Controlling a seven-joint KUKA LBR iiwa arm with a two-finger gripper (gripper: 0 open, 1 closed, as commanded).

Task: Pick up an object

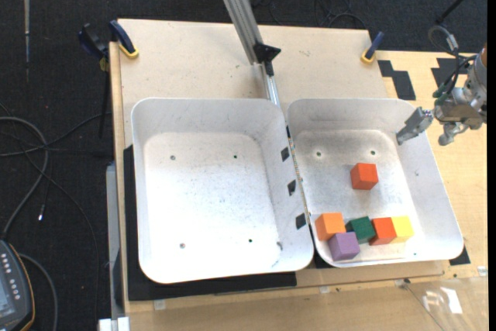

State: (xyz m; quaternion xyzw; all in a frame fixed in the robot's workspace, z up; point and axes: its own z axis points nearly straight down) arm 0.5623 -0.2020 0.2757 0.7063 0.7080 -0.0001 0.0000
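My gripper (pixel 431 132) hangs at the right edge of the view, above the far right rim of the right bin (pixel 431 176). Its two fingers are spread apart with nothing between them. A red cube (pixel 364 175) sits alone in the middle of that bin, to the left of the gripper and nearer the front. Along the bin's front edge lie an orange cube (pixel 330 225), a purple cube (pixel 344 245), a green cube (pixel 361 229), a red-orange cube (pixel 384 230) and a yellow cube (pixel 401 228), packed close together.
The left bin (pixel 205 190) lies beside the right one, sharing a middle rim. A slanted metal pole (pixel 236 0) crosses from the top to the bins' junction. Clamps (pixel 124 39) grip the wooden bench's back corners.
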